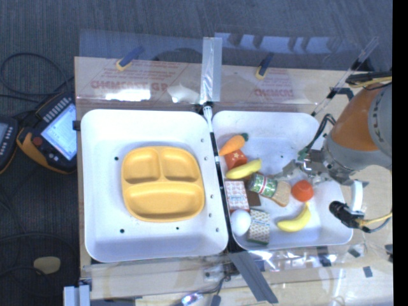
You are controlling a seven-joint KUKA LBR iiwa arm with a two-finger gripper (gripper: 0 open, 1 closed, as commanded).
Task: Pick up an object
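Seen from above, the right bin [280,123] serves as the landmark. Its left wall touches the left bin [95,171], which holds a yellow divided tray [163,183] near its middle.

Inside the right bin, objects crowd the left half. A carrot [233,143] lies near the upper left corner, with a small red item just below it and a yellow banana [244,169] under that. A green can [262,185] lies tilted near the bin's centre, touching a tan piece at its right. A red-and-white box [236,195] sits against the left wall, a white egg [240,222] below it, and a patterned box [259,226] beside the egg. A second banana [294,220] rests toward the lower right, just below a red tomato [303,190].

The gripper [311,169] hangs over the bin's right half, just above the tomato; whether it is clamped on anything cannot be told from here. The arm's orange band [357,123] sits over the bin's right wall.
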